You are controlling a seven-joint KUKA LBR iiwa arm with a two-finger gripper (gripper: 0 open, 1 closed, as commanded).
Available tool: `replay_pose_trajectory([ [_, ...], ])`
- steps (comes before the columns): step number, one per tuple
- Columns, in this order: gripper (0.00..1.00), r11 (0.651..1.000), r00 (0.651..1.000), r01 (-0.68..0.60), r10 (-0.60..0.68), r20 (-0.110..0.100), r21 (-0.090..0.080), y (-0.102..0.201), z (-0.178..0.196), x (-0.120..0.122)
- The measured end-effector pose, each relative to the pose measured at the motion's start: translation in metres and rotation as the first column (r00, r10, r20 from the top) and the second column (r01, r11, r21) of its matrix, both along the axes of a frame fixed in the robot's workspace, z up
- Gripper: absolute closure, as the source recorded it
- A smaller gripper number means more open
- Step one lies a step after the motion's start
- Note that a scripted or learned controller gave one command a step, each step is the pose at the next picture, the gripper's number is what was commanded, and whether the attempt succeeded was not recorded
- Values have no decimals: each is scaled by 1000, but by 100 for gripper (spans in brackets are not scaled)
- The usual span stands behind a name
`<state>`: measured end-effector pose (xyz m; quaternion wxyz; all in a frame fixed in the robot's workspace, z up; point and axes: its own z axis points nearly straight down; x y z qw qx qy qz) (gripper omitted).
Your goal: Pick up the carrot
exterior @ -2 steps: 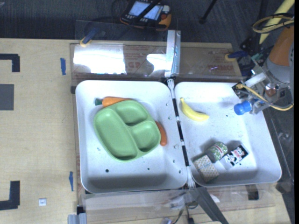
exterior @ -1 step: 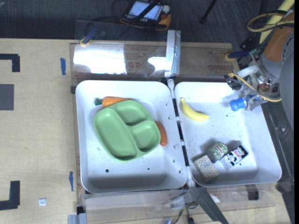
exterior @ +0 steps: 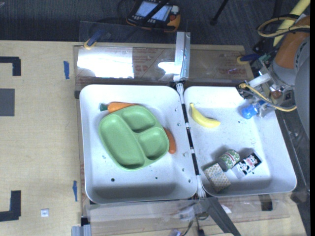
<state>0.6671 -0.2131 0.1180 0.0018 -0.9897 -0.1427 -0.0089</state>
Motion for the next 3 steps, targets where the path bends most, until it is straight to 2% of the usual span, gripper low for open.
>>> replay_pose_trajectory([
  [1, 100, 997, 997, 72, -72, -10, 4, 0, 1, -4],
  [2, 100, 997, 996, 82, -83, -22, -4, 22, 54, -18],
  [3, 100, 996, 996, 88, -88, -23, -6, 9, 185, -69],
])
